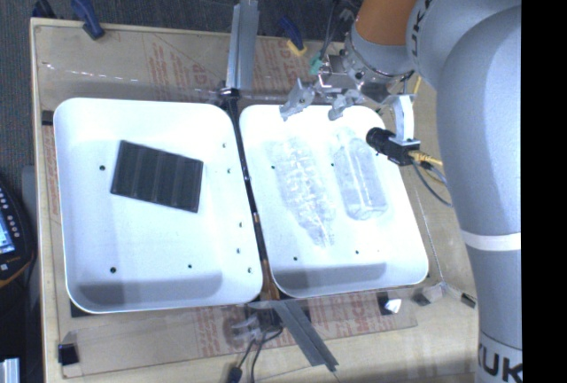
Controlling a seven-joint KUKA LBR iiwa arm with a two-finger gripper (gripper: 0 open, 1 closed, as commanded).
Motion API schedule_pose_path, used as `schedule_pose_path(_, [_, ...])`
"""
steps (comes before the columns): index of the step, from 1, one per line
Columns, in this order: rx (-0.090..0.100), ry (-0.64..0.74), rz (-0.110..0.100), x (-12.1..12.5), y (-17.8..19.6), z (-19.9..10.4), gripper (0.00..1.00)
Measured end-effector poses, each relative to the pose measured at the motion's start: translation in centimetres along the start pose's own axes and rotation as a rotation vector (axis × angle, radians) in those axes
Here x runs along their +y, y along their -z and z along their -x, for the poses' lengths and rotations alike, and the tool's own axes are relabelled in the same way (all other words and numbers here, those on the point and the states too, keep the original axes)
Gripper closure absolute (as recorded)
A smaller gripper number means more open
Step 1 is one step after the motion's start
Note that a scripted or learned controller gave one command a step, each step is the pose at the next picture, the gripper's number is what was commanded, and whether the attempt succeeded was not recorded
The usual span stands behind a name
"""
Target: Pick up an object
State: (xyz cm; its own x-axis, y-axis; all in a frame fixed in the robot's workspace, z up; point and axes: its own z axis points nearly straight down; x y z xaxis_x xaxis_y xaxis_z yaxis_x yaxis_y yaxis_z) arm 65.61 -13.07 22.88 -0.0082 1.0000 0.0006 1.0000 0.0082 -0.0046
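My gripper [314, 107] hangs over the far edge of the right bin [403, 270], its two fingers spread apart with nothing between them. Below it in that bin lie two clear plastic objects: a crinkled see-through piece [302, 186] down the middle and a clear bottle-like piece [360, 179] to its right. In the left bin [80, 284] a flat dark ribbed rectangle [157, 175] lies slightly tilted.
A metal divider bar [241, 44] runs up between the bins at the back. Blue clamps [87, 18] hold the board's far edge. The grey arm [478, 106] fills the right side, with a black cable fitting [390, 144] over the right bin's edge.
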Motion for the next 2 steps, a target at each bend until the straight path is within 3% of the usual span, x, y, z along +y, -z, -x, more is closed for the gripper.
schedule_pose_path(1, [0.002,-0.425,-0.003,-1.3,-3.6,6.5,0.0])
schedule_pose_path(2, [0.001,-0.615,-0.001,-7.4,-2.0,6.2,0.0])
